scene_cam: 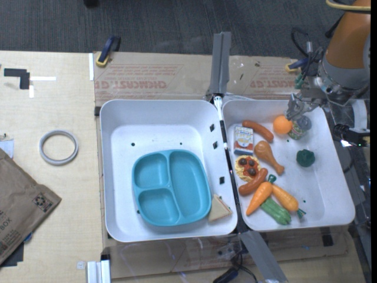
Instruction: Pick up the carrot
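The carrot point(260, 197) is seen in the right bin point(330, 208), near its front edge and toward its left wall. It lies slanted, the green top up against a sausage point(253, 182), the tip pointing to the front-left corner. A corn-like orange piece point(284, 197) lies just beside it on the right, and a cucumber point(275, 211) touches it along the lower right side.

The carrot is judged to be a light, hollow plastic toy: stiff, smooth, likely slippery, not fragile. The taper means a pinch near the tip could squeeze it out. The thick upper half, just below the green top, is judged the best hold, jaws across the short axis. Little clearance is left on the cucumber side, so neighbours may be nudged.

The gripper point(297, 118) hangs at the bin's back edge, well apart from the carrot, beside an orange ball point(282, 125). Whether it is released or clenched cannot be told. Nothing is seen held.

The left bin point(118, 158) holds a blue tray point(171, 187).
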{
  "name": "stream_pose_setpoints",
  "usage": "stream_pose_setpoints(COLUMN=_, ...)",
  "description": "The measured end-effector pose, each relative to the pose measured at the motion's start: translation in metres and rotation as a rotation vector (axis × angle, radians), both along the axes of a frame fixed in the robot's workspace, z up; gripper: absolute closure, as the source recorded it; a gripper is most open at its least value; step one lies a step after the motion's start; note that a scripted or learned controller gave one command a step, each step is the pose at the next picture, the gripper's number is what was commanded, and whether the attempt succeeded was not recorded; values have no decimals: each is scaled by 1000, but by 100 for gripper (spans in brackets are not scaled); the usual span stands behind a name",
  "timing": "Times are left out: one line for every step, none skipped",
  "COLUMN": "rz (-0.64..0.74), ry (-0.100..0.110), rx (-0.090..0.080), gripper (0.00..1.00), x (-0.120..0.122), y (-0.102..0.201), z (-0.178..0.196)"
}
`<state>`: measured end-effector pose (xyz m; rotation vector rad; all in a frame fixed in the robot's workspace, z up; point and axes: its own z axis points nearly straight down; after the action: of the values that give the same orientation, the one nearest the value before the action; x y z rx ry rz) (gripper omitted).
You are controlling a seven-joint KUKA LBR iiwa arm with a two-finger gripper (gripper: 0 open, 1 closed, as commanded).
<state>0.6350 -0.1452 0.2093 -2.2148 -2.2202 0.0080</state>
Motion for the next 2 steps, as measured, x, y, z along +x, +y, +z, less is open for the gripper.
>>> stream_pose_setpoints(rz=84, ry=-6, rx=0, gripper=0, x=0, y=-15, z=-110)
stream_pose_setpoints(rz=525, ry=-2, rx=4, gripper=0, x=-136, y=35, z=-18)
